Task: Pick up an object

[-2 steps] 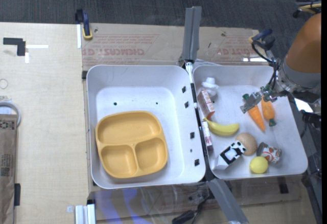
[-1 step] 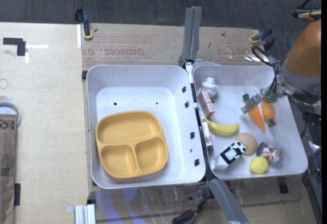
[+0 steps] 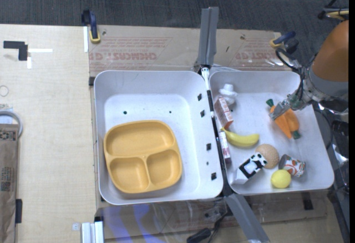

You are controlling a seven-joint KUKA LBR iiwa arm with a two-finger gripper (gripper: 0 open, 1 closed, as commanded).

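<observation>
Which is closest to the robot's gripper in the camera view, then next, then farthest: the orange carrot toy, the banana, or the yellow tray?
1. Carrot toy, right beside the gripper, right bin.
2. Banana, same bin, nearer the divider.
3. Yellow tray, left bin.

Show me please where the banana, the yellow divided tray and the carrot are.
banana (image 3: 242, 138): camera view, middle of its curved body.
yellow divided tray (image 3: 140, 137): camera view, floor of its large top compartment.
carrot (image 3: 287, 123): camera view, orange body.
</observation>
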